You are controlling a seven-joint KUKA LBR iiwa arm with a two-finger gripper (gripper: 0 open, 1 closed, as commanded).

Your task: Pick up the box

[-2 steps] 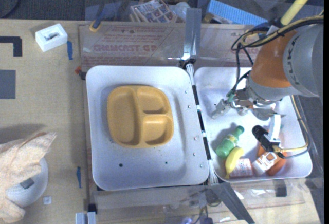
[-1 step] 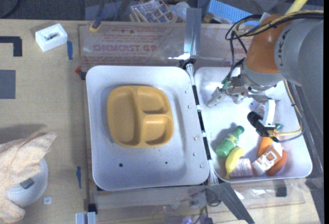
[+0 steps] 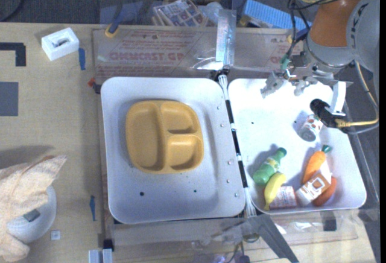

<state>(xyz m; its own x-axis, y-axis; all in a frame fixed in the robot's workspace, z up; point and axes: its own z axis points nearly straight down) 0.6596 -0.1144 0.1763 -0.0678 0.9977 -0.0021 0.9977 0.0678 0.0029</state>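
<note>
The end effector (image 3: 288, 79) hangs over the right white bin's (image 3: 253, 105) far edge; its opening cannot be determined. The small orange-and-white box (image 3: 315, 186) lies near the bin's near-right corner, against the orange carrot (image 3: 314, 163).

One camera here, fixed high above the counter (image 3: 48, 111) and looking down at a slant, far enough back to take in both white bins, left bin (image 3: 114, 195) and right bin (image 3: 253, 99), whole. The arm (image 3: 344, 8) comes in from the right edge.
</note>
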